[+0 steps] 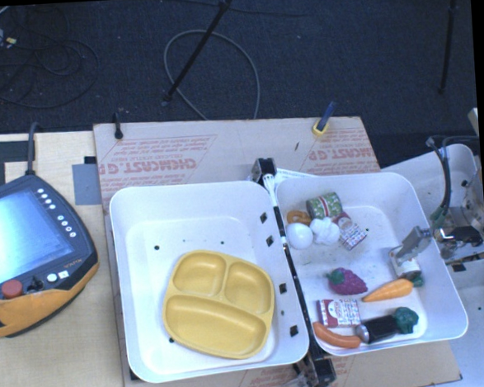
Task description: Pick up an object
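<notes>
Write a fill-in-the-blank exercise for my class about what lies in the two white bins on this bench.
1. The yellow divided tray lies in the ____ bin.
2. The carrot is coloured ____.
3. The tray has ____ compartments.
4. The tool is over the ____ bin, just above the carrot in the view.

Missing words: left; orange; three; right

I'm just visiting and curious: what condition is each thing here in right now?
Yellow divided plate: lying flat in the left bin, nothing on it.
Green can: on its side in the right bin.
Carrot: lying flat.
Gripper: low over the right bin, beside the carrot.
Handheld screen: lit.
</notes>
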`<state>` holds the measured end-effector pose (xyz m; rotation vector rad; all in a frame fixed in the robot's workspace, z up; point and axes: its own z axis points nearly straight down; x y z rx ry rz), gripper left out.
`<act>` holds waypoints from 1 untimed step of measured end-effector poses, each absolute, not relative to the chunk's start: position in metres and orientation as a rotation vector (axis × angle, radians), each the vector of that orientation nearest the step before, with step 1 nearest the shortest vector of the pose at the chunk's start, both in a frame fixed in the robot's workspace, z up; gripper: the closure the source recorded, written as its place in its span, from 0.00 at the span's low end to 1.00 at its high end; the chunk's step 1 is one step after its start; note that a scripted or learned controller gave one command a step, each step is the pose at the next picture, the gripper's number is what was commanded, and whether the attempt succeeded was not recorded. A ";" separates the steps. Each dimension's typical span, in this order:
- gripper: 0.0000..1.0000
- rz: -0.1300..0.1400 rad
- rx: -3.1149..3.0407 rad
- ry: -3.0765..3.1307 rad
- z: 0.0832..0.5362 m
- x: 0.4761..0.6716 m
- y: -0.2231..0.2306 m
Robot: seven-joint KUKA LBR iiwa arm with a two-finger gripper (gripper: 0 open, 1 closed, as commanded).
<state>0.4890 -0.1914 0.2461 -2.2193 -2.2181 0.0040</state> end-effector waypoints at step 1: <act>0.00 0.007 -2.207 -2.217 0.143 0.552 -0.148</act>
